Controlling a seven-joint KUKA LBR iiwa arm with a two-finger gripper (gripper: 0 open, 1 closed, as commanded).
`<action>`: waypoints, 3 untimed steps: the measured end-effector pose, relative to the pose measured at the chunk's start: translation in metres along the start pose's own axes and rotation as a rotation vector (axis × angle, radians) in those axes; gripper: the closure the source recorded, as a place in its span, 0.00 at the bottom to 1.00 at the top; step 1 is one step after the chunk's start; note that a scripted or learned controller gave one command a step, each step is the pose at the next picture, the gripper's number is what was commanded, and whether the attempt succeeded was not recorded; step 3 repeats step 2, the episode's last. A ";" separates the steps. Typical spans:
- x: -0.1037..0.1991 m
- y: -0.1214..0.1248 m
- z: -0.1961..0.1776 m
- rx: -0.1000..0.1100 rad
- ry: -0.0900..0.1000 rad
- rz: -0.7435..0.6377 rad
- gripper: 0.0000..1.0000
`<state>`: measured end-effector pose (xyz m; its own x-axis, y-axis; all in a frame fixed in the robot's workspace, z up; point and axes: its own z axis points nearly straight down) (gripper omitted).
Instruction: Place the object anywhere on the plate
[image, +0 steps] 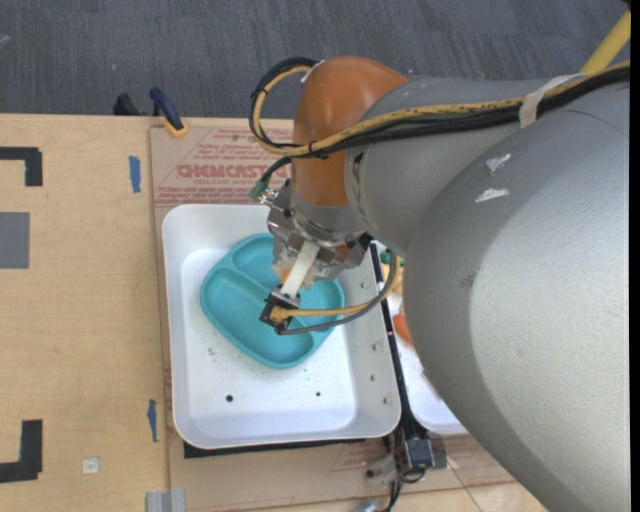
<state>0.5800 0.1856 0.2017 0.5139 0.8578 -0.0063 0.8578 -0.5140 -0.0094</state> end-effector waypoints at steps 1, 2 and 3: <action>-0.001 0.001 -0.001 -0.003 0.000 0.001 0.00; 0.023 -0.043 -0.108 -0.011 0.009 -0.046 0.00; 0.023 -0.043 -0.108 -0.011 0.009 -0.046 0.00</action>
